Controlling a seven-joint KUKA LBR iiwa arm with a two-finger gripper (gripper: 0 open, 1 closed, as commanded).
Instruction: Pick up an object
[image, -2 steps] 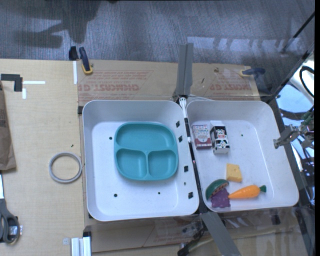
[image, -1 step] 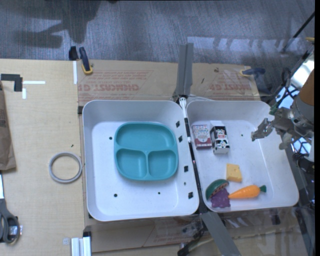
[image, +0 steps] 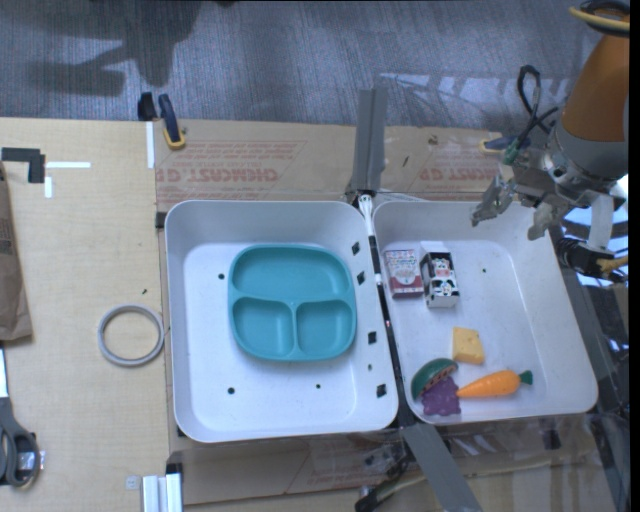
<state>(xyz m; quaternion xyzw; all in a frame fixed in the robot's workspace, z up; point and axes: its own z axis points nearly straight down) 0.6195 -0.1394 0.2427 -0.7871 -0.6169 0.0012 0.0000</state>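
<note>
Grey gripper (image: 514, 212) open, holding nothing.

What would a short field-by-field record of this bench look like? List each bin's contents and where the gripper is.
left bin: white bin holding a teal divided plate
right bin: white bin with a red carton, a cow-print carton, a cheese wedge, a toy carrot, a purple and green toy
gripper: gripper above the right bin's far right corner, nothing between its fingers
outside bins: tape ring on the bench, left of the left bin
</note>
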